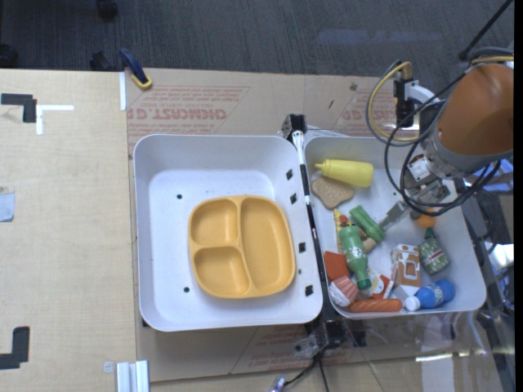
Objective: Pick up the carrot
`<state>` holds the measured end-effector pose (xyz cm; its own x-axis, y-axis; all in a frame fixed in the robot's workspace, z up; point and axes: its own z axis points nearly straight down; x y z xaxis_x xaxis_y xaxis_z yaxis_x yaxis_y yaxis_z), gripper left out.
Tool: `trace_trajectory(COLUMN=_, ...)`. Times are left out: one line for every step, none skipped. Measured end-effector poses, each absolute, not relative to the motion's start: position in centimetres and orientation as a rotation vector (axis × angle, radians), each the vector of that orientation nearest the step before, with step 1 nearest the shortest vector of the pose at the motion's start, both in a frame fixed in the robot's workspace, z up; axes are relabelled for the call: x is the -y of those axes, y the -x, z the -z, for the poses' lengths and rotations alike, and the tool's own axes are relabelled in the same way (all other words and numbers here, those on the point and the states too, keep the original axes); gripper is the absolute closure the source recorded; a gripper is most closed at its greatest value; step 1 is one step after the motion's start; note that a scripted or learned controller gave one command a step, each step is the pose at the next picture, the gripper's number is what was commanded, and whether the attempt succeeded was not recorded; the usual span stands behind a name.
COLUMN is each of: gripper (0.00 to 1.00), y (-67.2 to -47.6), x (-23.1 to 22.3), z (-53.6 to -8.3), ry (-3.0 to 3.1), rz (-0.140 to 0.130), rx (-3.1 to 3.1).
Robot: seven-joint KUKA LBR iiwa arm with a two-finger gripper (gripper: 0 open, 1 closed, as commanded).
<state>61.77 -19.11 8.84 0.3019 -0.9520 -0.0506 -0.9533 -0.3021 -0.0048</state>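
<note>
The small orange carrot with a green leafy top lies at the right edge of the right white plastic bin, in the frame's right-middle, partly hidden under the arm. The end effector hangs just left of it, above the bin floor; whether it is open or closed I cannot tell. Nearby in that bin sit a yellow mustard bottle, a tan bread slice and a green bottle. The left white bin holds a yellow three-compartment plate.
</note>
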Motion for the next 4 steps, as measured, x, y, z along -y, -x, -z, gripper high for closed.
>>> trace_trajectory(gripper=0.0, y=-62.2, x=18.7, z=-8.8, ry=2.762, rz=-0.044, rx=-1.422)
trace_trajectory(gripper=0.0, y=-64.0, x=19.5, z=-13.1, ry=2.967, rz=-0.014, rx=-0.948)
trace_trajectory(gripper=0.0, y=-62.1, x=22.0, z=-21.2, ry=2.934, rz=0.004, rx=-1.102)
trace_trajectory(gripper=0.0, y=-66.0, x=19.7, z=-9.3, ry=2.923, rz=-0.002, rx=-1.132)
